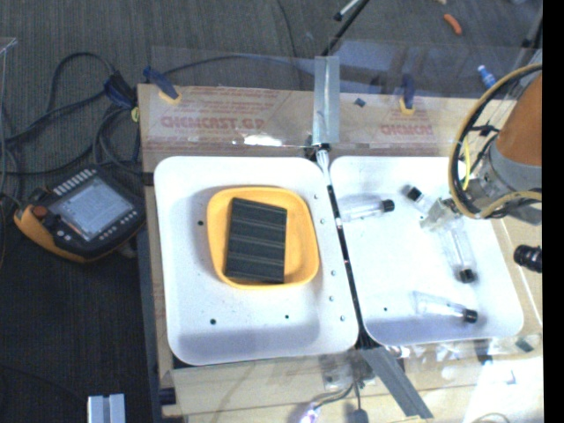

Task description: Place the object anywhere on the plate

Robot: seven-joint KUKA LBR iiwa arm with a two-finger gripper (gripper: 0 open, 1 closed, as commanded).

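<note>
A yellow plate (302,236) lies in the left white bin (181,263). On the plate's middle rests a dark, ribbed rectangular object (256,240), lying flat with its long side running front to back. The grey arm with its orange band (529,122) comes in at the right edge, above the back right of the right bin (388,263). Its gripper (449,206) hangs at the lower end of the arm over that bin, far from the plate and mostly hidden by the wrist and cables.
Several clear tubes with black caps lie in the right bin, one near the divider (366,207), one below the gripper (459,256), one at the front (443,307). A teach pendant (81,214) sits on the floor to the left.
</note>
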